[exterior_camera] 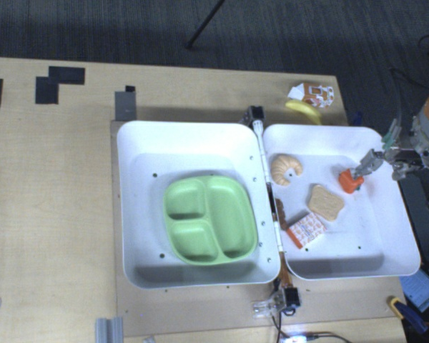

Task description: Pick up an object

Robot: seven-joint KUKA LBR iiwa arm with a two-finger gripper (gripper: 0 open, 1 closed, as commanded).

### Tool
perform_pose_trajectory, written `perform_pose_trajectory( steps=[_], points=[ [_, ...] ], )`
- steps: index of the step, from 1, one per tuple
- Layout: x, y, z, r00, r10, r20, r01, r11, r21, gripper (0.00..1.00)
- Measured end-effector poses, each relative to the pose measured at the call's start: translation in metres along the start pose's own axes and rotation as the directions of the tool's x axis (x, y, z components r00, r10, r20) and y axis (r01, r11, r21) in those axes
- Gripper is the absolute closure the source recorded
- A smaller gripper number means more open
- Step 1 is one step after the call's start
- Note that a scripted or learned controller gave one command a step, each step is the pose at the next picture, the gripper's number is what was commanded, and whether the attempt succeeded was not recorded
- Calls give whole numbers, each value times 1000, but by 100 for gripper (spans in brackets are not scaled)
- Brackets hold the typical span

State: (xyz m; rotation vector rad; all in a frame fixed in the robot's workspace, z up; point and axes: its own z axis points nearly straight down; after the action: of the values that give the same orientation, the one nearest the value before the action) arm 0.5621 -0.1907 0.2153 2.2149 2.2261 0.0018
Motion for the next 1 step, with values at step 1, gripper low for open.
perform_pose_trajectory(
  steps=[1],
  points=[
    [-9, 67, 130, 1000, -3, 0, 3, 1000, -3, 0]
  ],
)
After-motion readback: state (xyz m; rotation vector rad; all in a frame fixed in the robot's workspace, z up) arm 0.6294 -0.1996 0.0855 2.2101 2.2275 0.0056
